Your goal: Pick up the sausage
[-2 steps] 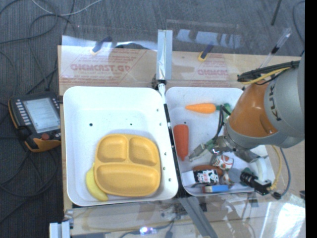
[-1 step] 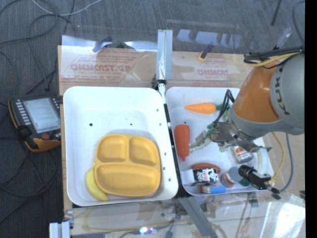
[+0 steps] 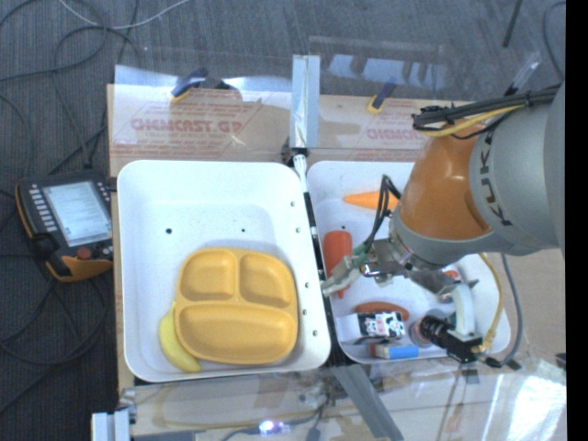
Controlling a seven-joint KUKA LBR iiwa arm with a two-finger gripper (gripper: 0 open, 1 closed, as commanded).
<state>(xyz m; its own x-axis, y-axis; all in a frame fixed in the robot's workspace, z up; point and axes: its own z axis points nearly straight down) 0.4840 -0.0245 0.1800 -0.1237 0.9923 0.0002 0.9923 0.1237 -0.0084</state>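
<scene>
The sausage [image 3: 337, 244], a short red-orange cylinder, lies upright in the picture against the left wall of the right bin [image 3: 322, 177]. My gripper [image 3: 356, 270] hangs under the orange wrist, just below and right of the sausage's near end. Its pale tip overlaps that end. Whether anything sits in the gripper is hidden by the wrist and its cabling.
An orange carrot [image 3: 364, 200] lies behind the sausage. Nearer the front are a dark red oval piece [image 3: 377, 308], a black-and-white toy [image 3: 382, 324] and a small blue-and-red item [image 3: 395, 349]. The left bin [image 3: 202, 191] holds a yellow divided tray [image 3: 239, 306] and a banana [image 3: 175, 344].
</scene>
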